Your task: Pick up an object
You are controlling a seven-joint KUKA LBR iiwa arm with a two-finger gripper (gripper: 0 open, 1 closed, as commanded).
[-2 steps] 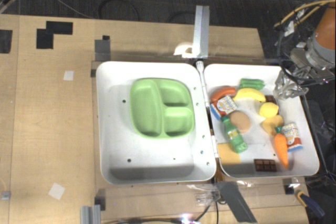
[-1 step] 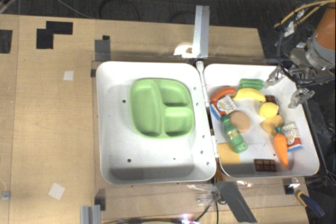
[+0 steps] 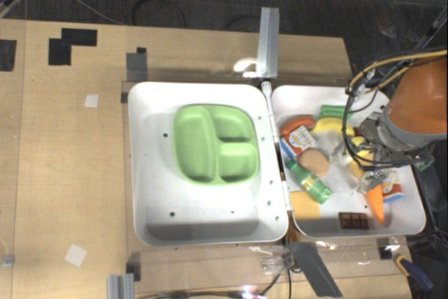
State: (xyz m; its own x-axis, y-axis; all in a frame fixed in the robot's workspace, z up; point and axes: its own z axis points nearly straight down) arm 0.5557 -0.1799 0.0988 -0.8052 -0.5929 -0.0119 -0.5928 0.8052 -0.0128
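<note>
The right bin (image 3: 413, 224) holds a heap of toy food: a yellow banana (image 3: 327, 127), a green piece (image 3: 332, 110), a red packet (image 3: 299, 137), a brown egg-shaped piece (image 3: 314, 163), a green bottle (image 3: 312, 185), a yellow block (image 3: 304, 205), a brown chocolate bar (image 3: 353, 221) and an orange carrot (image 3: 376, 204). My gripper (image 3: 365, 167) hangs low over the right half of this bin, under the arm's orange band (image 3: 422, 106). It is just above the carrot and beside yellow pieces. The wrist hides what lies under it.
The left bin (image 3: 150, 210) carries a light green divided tray (image 3: 213, 143) in its middle. A metal post (image 3: 269, 42) stands behind the seam between the bins. Cables loop around the arm at the right bin's back corner. Wooden bench extends to the left.
</note>
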